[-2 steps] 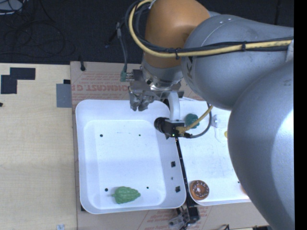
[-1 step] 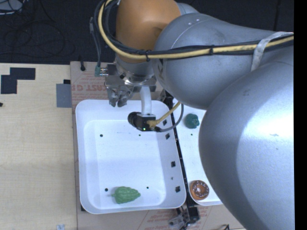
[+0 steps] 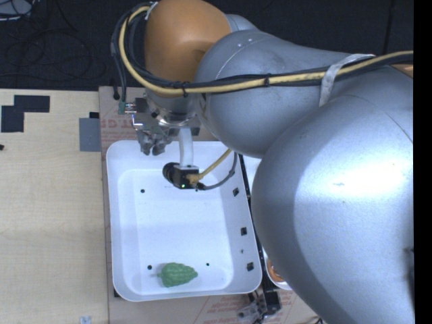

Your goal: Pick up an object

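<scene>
A small green, lumpy object (image 3: 177, 274) lies in the left white bin (image 3: 121, 235), close to its near wall. My gripper (image 3: 154, 144) hangs over the far-left end of that bin, just above the back wall and far from the green object. A black part with a small green light (image 3: 178, 175) and a cable hang below the wrist, over the bin floor. The orange band (image 3: 182, 36) sits above the wrist.
The grey arm (image 3: 324, 167) covers the right half of the view and hides most of the right bin; a sliver with something orange (image 3: 274, 271) shows at its lower edge. A light wooden bench top (image 3: 47, 208) lies to the left.
</scene>
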Robot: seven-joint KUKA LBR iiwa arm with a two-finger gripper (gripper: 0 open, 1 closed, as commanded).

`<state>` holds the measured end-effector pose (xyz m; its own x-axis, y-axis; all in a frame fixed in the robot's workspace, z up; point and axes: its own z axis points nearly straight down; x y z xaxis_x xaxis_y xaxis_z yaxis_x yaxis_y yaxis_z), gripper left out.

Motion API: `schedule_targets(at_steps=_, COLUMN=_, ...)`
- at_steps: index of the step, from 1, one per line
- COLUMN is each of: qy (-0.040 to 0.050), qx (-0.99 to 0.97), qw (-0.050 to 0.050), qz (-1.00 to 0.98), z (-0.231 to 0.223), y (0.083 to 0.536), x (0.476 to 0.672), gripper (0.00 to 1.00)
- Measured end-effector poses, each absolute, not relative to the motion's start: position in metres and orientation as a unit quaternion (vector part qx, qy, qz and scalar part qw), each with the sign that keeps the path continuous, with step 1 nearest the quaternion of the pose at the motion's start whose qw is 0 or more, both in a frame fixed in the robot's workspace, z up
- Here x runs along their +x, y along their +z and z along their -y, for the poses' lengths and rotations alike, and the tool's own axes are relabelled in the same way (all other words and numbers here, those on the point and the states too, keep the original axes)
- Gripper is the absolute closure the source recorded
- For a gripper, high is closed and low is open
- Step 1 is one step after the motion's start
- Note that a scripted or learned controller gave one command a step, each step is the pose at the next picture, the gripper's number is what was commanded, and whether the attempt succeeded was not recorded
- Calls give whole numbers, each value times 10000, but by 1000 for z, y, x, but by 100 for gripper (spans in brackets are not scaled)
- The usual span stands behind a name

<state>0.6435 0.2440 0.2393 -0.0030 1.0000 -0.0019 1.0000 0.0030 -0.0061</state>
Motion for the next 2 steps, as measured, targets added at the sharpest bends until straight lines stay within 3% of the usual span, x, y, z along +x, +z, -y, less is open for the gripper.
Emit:
schedule_targets(at_steps=1, qy=22, qx=-7053, qw=7, qz=7089, z=-244, y=242, x=643, gripper=0)
schedule_targets(at_steps=2, qy=90, qx=-7081, qw=45, qz=7061, z=-241, y=107, x=600, gripper=0)
